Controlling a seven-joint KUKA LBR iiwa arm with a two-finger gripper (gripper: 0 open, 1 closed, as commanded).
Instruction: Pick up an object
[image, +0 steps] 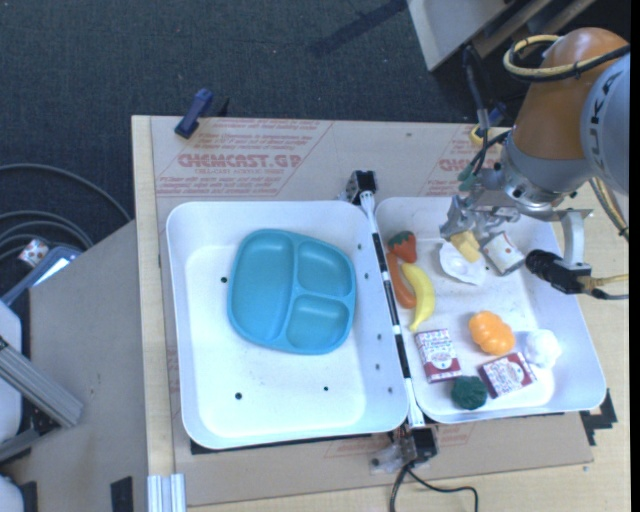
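Note:
My gripper (470, 232) hangs low over the far end of the right bin (575, 330). A small yellow piece (463, 245) sits right at its tip, over a flat white item (458, 266); I cannot tell whether it is held. A white block with a red mark (502, 253) lies just to the right. Nearer the divider lie an orange carrot (403, 280) and a yellow banana (421, 297). Toward the front are an orange fruit (490, 332), two red packets (437, 355) (506, 374), a dark green lump (467, 392) and a white ball (543, 347).
The left bin (200, 380) holds a blue divided plate (293, 291). A black clamp (361, 184) sits at the far end of the divider between the bins. A black cable plug (555, 270) juts over the right bin's right side. A blue clip (193, 112) lies on the board's far left corner.

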